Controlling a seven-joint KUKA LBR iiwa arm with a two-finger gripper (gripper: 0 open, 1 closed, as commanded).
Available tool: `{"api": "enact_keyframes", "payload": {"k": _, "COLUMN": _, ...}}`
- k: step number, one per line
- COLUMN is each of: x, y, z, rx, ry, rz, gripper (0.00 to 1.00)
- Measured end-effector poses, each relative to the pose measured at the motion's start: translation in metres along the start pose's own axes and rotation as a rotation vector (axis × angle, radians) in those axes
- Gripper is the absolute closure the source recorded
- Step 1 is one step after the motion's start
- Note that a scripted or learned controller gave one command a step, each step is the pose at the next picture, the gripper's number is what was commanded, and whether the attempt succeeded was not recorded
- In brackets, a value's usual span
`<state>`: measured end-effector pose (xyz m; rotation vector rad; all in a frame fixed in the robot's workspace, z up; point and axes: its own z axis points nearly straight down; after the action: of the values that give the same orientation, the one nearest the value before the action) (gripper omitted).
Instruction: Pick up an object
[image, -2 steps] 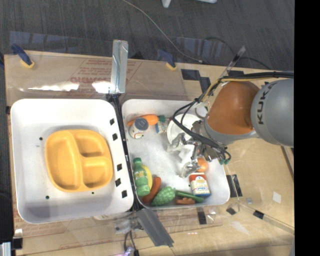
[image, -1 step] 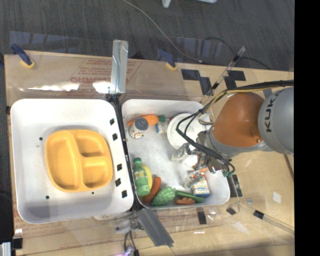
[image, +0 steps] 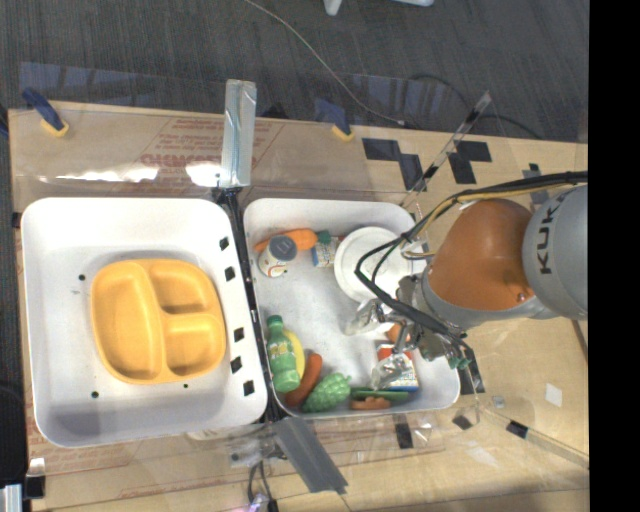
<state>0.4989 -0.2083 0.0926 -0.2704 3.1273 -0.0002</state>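
While the arm reaches into the right bin (image: 300, 215):
the pincer (image: 392, 345) hangs above a small carton (image: 400, 374); its grip state cannot be told.

The bench (image: 120, 140) was brown, like cardboard, with a shiny clear sheet and some tape on top. Two white bins sat on it side by side, touching in the middle. The left bin (image: 50, 330) was the bigger one, and the right bin (image: 310, 212) was near the arm. A silver strip (image: 239, 135) stood up at the back, right where the bins met. Black square marks (image: 430, 158) were on the bench behind the right bin. Small blue and yellow clips (image: 45, 112) held the back edge.
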Motion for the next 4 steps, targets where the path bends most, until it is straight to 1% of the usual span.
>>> {"api": "enact_keyframes", "payload": {"k": 1, "x": 0.0093, "y": 0.0015, "z": -0.0031, "rx": 0.005, "ry": -0.011, "rz": 0.024, "gripper": 0.00}}
{"api": "enact_keyframes", "payload": {"k": 2, "x": 0.0119, "y": 0.0005, "z": -0.0037, "rx": 0.004, "ry": -0.010, "rz": 0.084, "gripper": 0.00}}
{"api": "enact_keyframes", "payload": {"k": 3, "x": 0.0075, "y": -0.0006, "z": -0.0015, "rx": 0.002, "ry": -0.005, "rz": 0.107, "gripper": 0.00}}
{"api": "enact_keyframes", "payload": {"k": 4, "x": 0.0130, "y": 0.0017, "z": -0.0039, "rx": 0.006, "ry": -0.013, "rz": 0.095, "gripper": 0.00}}
